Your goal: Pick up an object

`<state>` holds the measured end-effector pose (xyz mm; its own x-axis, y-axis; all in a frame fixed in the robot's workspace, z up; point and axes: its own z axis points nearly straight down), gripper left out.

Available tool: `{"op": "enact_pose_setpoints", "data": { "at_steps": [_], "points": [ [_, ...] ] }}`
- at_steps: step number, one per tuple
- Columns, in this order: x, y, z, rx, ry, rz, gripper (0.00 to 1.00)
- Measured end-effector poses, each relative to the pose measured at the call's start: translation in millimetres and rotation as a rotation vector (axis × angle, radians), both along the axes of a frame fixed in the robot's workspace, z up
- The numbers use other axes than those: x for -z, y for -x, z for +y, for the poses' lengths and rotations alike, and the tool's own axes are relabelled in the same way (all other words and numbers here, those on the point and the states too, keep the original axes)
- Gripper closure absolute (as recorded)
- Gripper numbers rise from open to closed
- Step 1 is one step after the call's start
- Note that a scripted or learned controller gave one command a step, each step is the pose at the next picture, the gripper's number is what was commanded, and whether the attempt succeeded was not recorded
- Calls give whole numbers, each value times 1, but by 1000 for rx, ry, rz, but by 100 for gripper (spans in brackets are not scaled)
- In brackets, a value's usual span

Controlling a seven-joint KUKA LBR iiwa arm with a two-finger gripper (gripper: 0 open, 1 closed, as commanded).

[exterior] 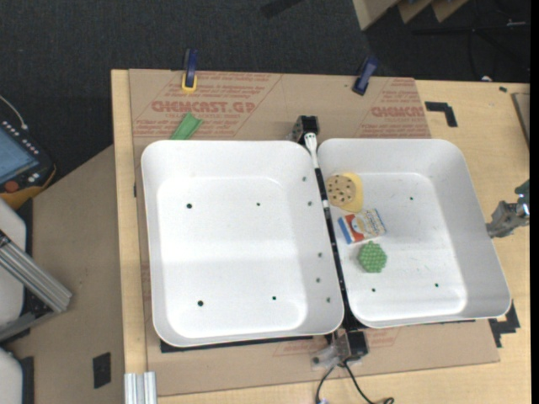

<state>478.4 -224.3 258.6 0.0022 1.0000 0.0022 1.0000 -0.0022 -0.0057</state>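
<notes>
Three small objects lie in the right bin (438, 183), close to its left wall. A tan round piece with dark dots (344, 191) is farthest back. A white packet with red and blue print (362, 225) sits just in front of it. A green bumpy ball (372, 257) is nearest the front. A grey part of my gripper (508, 217) shows at the view's right edge, beyond the right bin's right rim and well away from all three objects.
The left bin (236, 234) adjoins the right one along a black seam. Both rest on a cardboard sheet (253, 95) held by blue clamps (190, 64) at the back. A green strip (186, 126) lies on the cardboard behind the left bin.
</notes>
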Motion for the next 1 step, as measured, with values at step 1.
{"op": "enact_pose_setpoints", "data": {
  "at_steps": [1],
  "points": [
    [-69,-28,54,-10,4,-15,100]
  ]
}}
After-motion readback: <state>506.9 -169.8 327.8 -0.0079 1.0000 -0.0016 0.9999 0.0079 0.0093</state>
